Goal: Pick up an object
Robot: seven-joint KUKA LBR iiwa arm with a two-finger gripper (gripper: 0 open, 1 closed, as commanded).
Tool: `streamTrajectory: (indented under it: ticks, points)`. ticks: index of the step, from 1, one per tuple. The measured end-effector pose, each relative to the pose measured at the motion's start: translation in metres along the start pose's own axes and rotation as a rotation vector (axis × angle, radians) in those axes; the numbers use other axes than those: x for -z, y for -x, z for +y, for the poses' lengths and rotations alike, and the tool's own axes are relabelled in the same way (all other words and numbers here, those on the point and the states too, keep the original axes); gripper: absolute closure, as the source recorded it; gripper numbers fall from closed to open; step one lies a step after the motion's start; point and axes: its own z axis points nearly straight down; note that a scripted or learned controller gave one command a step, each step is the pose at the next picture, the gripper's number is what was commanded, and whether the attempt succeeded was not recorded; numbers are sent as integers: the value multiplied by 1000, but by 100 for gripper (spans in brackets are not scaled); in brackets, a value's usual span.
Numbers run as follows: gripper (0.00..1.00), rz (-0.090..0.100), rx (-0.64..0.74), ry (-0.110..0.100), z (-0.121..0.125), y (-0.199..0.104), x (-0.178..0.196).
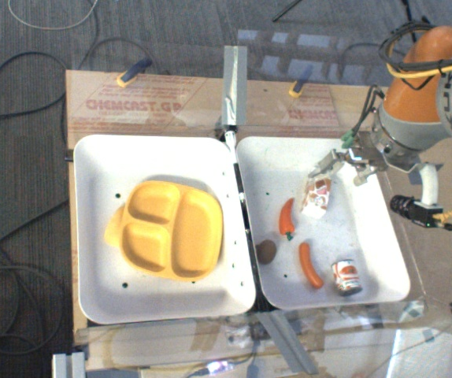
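Here the gripper [326,172] hangs over the right bin [383,286], fingers pinching a crumpled snack packet [317,196].

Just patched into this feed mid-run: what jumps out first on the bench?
The big yellow compartment tray dominates, lying in the left bin. Next comes the arm's orange band at the upper right, with the gripper hanging over the right bin just above a small white packet. Scattered below in that bin are a red-orange chilli, a sausage, a small can and a dark brown lump.
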Motion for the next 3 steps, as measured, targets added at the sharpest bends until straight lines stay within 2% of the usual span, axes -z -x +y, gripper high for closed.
streamTrajectory:
  ticks: [1,2,3]
  points:
    - [0,-3,24,1,17,-6,-105]
    - [0,-11,52,13,21,2,-124]
    - [100,-7,53,15,23,1,-118]
